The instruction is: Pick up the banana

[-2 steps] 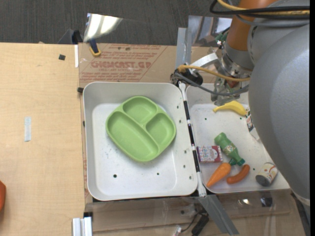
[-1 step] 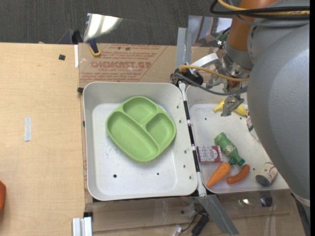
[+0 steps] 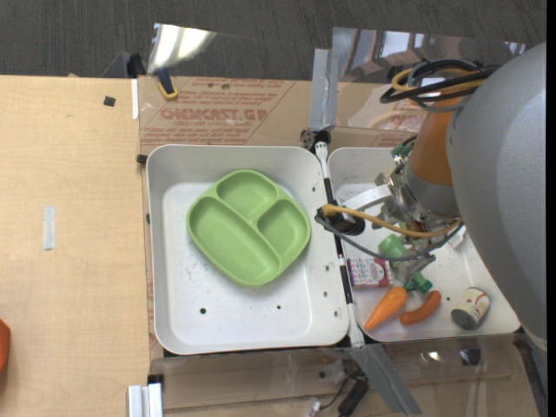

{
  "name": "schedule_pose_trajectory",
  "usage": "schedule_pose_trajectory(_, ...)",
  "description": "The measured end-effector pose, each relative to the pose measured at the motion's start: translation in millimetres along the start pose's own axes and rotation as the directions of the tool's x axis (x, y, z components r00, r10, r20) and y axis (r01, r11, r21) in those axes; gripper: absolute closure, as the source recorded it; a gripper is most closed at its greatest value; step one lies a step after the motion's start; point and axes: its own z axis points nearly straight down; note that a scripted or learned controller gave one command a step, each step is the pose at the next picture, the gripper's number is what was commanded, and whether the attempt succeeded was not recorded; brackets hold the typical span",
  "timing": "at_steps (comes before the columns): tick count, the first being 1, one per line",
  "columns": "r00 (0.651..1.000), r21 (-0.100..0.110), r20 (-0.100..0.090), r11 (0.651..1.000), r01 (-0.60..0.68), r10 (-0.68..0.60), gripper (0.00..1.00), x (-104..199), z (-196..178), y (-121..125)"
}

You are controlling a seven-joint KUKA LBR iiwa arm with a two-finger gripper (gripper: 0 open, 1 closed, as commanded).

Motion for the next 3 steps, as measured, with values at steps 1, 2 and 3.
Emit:
schedule_pose_trajectory(1, 0.999, -0.024, -0.027, 0.999, 0.038, -0.039, 0.00, 9.6, 43.2, -51.2)
schedule_pose_trajectory(2, 0.996, -0.034, -0.029, 0.996, 0.084, -0.085, 0.00, 13.4, 47.9, -52.8)
schedule_pose_trajectory(3, 0.998, -0.038, -0.035, 0.998, 0.044, -0.046, 0.00, 13.1, 48.7, -56.9)
